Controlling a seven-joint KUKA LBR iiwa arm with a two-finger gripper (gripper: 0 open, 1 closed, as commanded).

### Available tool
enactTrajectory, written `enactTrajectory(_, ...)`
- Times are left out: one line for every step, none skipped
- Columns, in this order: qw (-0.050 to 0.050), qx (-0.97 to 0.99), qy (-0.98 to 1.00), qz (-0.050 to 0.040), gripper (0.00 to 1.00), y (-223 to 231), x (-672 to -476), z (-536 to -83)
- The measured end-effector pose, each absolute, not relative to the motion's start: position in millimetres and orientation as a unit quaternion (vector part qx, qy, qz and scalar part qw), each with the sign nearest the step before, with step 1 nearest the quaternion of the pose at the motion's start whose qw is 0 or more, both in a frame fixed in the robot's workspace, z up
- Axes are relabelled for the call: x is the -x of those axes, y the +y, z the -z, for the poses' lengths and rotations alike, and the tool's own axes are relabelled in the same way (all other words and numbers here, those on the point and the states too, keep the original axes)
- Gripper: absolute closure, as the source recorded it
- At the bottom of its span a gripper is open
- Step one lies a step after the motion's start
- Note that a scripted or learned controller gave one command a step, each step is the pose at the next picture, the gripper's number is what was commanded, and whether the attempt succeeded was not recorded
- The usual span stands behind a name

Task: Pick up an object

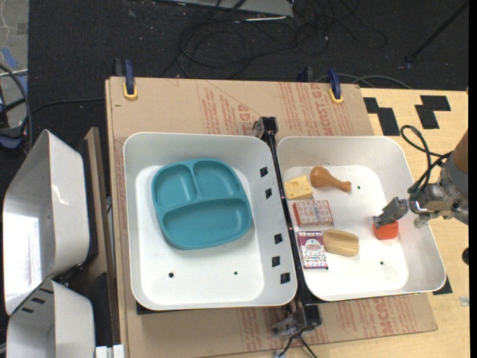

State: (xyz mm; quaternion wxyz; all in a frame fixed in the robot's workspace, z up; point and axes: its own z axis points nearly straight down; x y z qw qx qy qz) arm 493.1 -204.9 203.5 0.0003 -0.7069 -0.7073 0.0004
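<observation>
The right bin (387,280) holds several small objects. A yellow cheese wedge (299,187) and a brown chicken drumstick (329,177) lie near its back left. Below them are a red and white packet (312,213), a second red packet (312,249) and a tan bread roll (341,242). A small orange-red piece (386,231) sits toward the right wall. My gripper (389,216) reaches in from the right and hangs right over that orange-red piece, its grey fingers touching or just above its top edge.
The left bin (141,274) carries a teal divided plate (201,203). Both bins rest on a cardboard sheet (223,103) held by clamps at the back. A white tub (41,200) stands off the bench at the left, and cables run across the dark floor behind.
</observation>
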Motion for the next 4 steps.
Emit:
enactTrajectory(0.002, 0.707, -0.707, -0.0008, 0.00, -195.6, -493.3, -156.1)
enactTrajectory(0.001, 0.708, -0.706, -0.0004, 0.00, -189.5, -491.3, -94.6)
enactTrajectory(-0.001, 0.708, -0.706, 0.0008, 0.00, -190.2, -492.7, -94.9)
enactTrajectory(-0.002, 0.707, -0.707, 0.0034, 1.00, -188.6, -494.9, -106.5)
